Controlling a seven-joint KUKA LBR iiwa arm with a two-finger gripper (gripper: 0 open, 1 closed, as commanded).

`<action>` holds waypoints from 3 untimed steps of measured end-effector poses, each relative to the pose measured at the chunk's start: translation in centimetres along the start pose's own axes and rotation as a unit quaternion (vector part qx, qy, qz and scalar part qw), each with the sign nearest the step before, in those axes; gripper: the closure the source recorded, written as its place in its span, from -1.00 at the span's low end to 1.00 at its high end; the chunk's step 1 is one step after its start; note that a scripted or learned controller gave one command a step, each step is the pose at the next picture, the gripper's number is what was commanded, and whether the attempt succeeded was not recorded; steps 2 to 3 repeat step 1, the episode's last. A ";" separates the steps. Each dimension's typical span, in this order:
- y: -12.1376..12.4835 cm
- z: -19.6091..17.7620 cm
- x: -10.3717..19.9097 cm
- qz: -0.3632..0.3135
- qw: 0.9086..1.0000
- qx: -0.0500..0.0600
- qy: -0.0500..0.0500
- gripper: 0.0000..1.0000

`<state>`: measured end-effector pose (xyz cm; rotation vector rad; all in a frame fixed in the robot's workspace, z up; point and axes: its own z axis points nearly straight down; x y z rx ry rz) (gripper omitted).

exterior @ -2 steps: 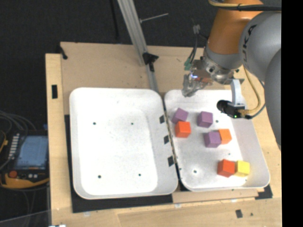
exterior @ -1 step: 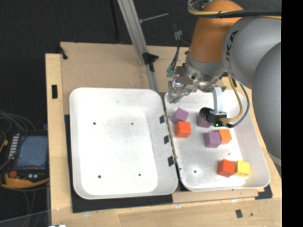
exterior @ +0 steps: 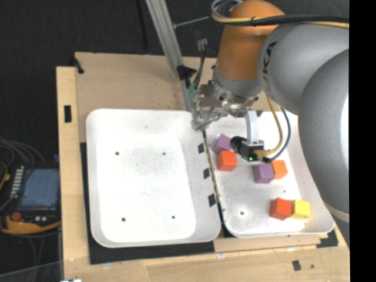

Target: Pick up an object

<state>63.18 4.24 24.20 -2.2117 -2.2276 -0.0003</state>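
The right bin holds several small blocks. A purple block lies near the divider, with an orange block just in front of it. Further right, a second purple block touches another orange block. An orange-red block and a yellow block sit side by side near the front right corner. My gripper hangs at the far end of the divider between the bins, behind and to the left of the nearest purple block. Nothing is visibly held.
The left bin lies beside the right one. A slanted metal rail rises behind the gripper. The grey arm covers the right bin's far right part. A black cable unit with a green light hangs over the blocks.
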 end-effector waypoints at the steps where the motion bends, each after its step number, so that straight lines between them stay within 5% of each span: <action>1: 0.0 -0.6 4.9 0.000 1.000 -0.002 0.000 1.00; 3: 0.0 -0.6 4.9 0.000 1.000 -0.002 0.000 1.00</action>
